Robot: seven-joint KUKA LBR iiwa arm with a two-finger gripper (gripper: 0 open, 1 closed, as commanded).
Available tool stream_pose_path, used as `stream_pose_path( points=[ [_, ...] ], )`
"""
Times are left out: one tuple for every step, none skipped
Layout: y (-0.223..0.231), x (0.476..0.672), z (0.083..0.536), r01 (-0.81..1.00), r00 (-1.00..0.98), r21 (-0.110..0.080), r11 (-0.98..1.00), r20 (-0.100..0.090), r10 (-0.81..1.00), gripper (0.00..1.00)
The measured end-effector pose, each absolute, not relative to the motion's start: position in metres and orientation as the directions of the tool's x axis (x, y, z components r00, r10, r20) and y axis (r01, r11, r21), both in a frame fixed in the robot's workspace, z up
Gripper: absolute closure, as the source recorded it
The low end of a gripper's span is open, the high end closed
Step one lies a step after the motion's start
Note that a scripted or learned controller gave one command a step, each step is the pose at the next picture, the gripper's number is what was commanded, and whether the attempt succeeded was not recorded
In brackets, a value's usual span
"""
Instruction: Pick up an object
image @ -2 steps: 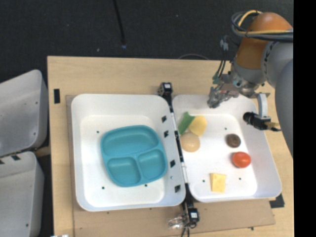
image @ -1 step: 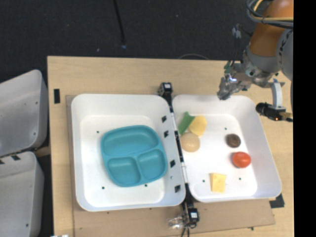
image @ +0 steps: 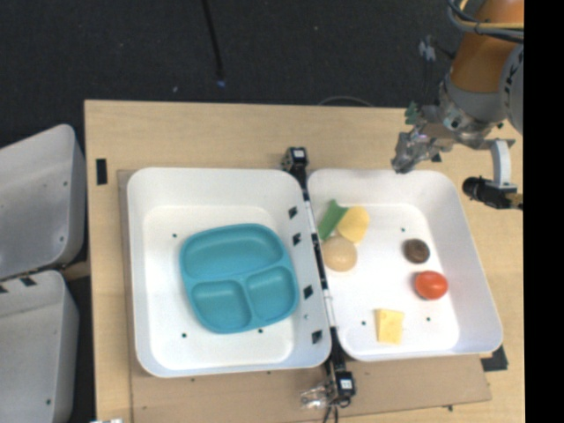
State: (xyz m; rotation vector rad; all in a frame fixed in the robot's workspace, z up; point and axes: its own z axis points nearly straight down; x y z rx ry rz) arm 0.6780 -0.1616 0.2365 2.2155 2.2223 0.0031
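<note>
From the camera view, the gripper (image: 407,160) hangs just past the far edge of the right bin (image: 441,337). It holds nothing, and open or closed cannot be told. The food toys lie in that bin: a red ball (image: 430,285), a brown ball (image: 416,251) and a yellow block (image: 389,325). Picking has not started. Next the arm likely must move nearer and go down over one toy.
</note>
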Motion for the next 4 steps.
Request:
stream_pose_path(
  points=[
    [-0.111,0.67,0.239,1.0,-0.005,0.001,0.005,0.0,1.0,1.0],
    [-0.062,0.674,0.23,1.0,-0.005,0.0,0.005,0.0,1.0,1.0],
    [-0.01,0.676,0.243,1.0,-0.007,0.003,0.007,0.001,1.0,1.0],
    [0.041,0.678,0.234,1.0,-0.003,0.0,0.003,-0.001,1.0,1.0]
  ],
)
